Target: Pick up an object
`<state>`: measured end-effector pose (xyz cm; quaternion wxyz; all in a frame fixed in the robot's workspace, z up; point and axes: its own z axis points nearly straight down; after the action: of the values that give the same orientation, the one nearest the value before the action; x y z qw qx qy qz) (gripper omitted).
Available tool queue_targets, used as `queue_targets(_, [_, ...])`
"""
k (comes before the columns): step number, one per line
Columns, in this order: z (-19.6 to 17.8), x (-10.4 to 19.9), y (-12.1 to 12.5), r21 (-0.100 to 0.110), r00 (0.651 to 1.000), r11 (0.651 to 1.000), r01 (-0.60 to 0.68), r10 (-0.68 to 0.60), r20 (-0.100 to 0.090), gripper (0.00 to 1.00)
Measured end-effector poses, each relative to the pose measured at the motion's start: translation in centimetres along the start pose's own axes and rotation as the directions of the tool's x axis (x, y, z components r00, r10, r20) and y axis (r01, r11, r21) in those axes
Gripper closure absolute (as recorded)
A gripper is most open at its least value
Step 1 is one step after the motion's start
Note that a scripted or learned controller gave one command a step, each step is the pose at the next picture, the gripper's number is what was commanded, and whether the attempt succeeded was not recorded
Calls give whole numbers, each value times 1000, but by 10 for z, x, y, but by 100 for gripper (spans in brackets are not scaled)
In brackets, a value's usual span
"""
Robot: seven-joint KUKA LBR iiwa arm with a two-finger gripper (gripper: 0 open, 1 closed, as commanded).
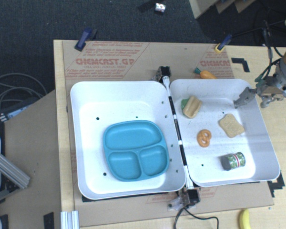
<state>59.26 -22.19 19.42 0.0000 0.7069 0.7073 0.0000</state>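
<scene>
A tan, square slice of toy bread point(230, 125) is lying in the right white bin point(271, 147), just below-left of the tool point(254, 98). The tool is hovering, fingers spread, gripping nothing; it should descend squarely over the slice.

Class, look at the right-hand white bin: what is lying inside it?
Inside the right bin lie a bread roll, a slice of bread, a pretzel and a small can on its side. Nothing covers them.

Single fixed camera above desk point(133, 56), looking down at slant; mid-distance, both white bins point(81, 128) framed whole, arm side at right.
</scene>
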Motion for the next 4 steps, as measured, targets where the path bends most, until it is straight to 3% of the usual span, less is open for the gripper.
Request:
queue_targets(1, [11, 66, 13, 2, 1000, 1000, 1, -1, -3, 0])
queue_targets(2, [91, 110, -23, 2, 1000, 1000, 0, 0, -1, 0])
queue_targets(3, [110, 124, -54, 3, 1000, 1000, -1, 1, -1, 0])
queue_targets(4, [100, 124, -54, 0, 1000, 1000, -1, 1, 0, 100])
